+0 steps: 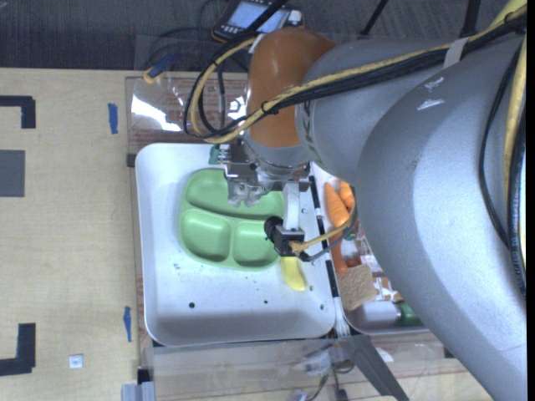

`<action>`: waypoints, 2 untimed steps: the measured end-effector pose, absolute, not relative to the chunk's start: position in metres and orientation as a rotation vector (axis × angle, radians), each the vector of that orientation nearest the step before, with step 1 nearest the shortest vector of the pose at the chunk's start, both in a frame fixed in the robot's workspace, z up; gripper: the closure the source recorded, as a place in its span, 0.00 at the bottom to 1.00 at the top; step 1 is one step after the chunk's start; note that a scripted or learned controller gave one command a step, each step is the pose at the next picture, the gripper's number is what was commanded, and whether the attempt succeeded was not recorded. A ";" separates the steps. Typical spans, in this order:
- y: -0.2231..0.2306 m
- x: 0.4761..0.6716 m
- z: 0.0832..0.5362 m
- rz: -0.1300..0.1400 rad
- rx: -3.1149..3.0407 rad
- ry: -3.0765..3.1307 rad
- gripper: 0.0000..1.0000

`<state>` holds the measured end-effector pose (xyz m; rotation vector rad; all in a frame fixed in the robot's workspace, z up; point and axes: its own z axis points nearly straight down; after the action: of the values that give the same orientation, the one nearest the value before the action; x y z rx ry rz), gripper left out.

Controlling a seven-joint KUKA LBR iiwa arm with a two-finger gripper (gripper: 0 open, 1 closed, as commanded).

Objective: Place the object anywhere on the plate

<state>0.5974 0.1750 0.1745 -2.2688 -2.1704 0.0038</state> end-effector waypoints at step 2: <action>0.193 0.624 0.110 0.000 -2.103 -2.334 1.00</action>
<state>0.6241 0.1933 0.1104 -2.1031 -2.3336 0.0000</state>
